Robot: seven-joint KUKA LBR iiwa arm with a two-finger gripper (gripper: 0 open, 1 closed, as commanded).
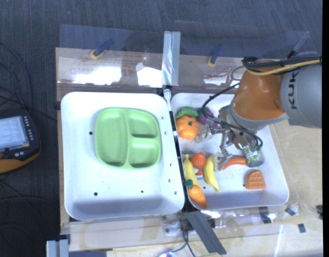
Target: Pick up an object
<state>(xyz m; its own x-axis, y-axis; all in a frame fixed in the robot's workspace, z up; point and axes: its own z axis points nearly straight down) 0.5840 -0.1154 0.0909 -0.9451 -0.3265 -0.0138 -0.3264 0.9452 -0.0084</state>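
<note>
A: Over right bin point(271, 197), gripper point(227, 153) hangs by carrot point(235, 161) at 5 o'clock of pumpkin point(187, 126). Grip state?
B: Can't tell. Approach step, prob. Next: drop, close on carrot.

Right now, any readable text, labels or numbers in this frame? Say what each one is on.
"KU": white letters on the grey arm, cut off at the frame's edge.
Handheld controller beside the bench: its screen shows content, too small and blurred to read.
Small can by the gripper in the right bin: patterned label, not legible.
Green plate, toy foods: no text seen.
</note>
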